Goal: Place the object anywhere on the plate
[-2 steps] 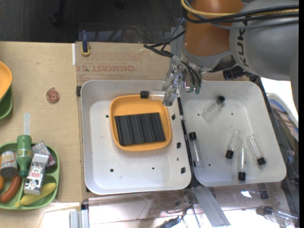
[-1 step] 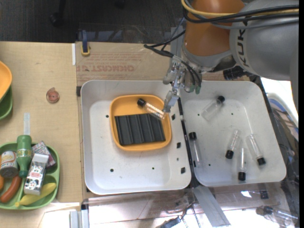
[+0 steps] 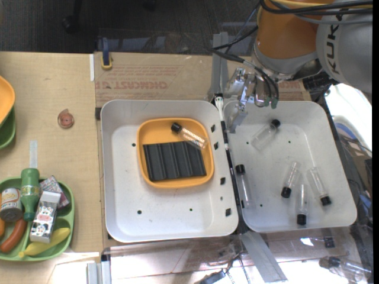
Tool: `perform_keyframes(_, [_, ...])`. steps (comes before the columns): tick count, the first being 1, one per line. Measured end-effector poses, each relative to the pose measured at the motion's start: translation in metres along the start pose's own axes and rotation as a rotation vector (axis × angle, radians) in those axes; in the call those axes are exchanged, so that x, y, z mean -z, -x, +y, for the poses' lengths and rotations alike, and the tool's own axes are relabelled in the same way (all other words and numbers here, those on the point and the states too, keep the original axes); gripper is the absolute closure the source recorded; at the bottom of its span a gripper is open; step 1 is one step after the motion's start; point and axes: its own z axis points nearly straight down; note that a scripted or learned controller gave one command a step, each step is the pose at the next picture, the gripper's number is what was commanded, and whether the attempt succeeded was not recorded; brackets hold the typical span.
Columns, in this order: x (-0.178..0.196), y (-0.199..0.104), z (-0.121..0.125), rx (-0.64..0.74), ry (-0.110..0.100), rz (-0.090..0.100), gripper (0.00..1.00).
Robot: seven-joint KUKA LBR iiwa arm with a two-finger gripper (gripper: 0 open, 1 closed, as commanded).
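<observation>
Sitting at the far left of the bench (image 3: 59, 87): a green tray (image 3: 35, 229) of toy food. Resting in the left bin (image 3: 118, 218): an orange plate (image 3: 176, 152) with a dark ribbed insert, a clear black-capped vial (image 3: 188, 134) lying on its upper edge. Hovering over the upper left corner of the right bin (image 3: 331, 218): the pincer (image 3: 246, 99), grasping nothing visible, its opening impossible to tell. Lying loose in the right bin: five more vials (image 3: 265, 132), one against the left wall.

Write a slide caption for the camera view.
One vial lies on the plate; claw hovers over the right bin.
</observation>
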Motion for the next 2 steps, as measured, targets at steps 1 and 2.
perform_keyframes(1, [0.013, 0.009, -0.035, -0.018, 0.000, -0.001, 0.00])
perform_keyframes(2, [0.033, -0.001, -0.066, 0.022, 0.000, -0.001, 0.00])
